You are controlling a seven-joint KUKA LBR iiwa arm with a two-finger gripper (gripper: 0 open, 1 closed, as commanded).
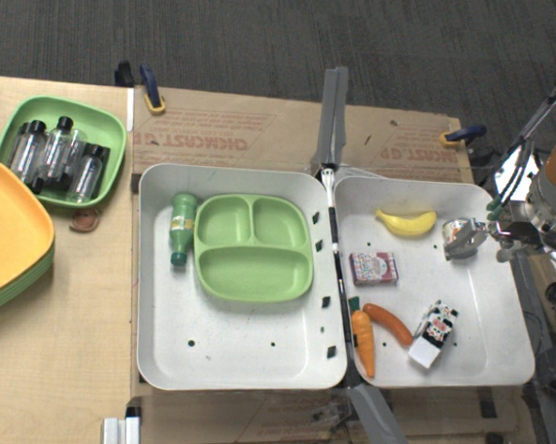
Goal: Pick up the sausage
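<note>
The sausage (389, 324), a reddish-brown curved link, lies near the front left of the right bin (498, 305). It rests between an orange carrot (363, 344) and a cow-patterned carton (433, 335), its left end close to the carrot's top. My gripper (461, 238) hangs over the bin's back right part, to the right of the banana (406, 221) and well behind and to the right of the sausage. Nothing shows in its grasp.
A pink box (373, 267) sits in the middle left of the right bin. The left bin (157, 350) holds a green divided plate (253, 246) and a green bottle (182, 227). Off to the left are yellow plates (9, 247) and a green tray of bottles (62, 152).
</note>
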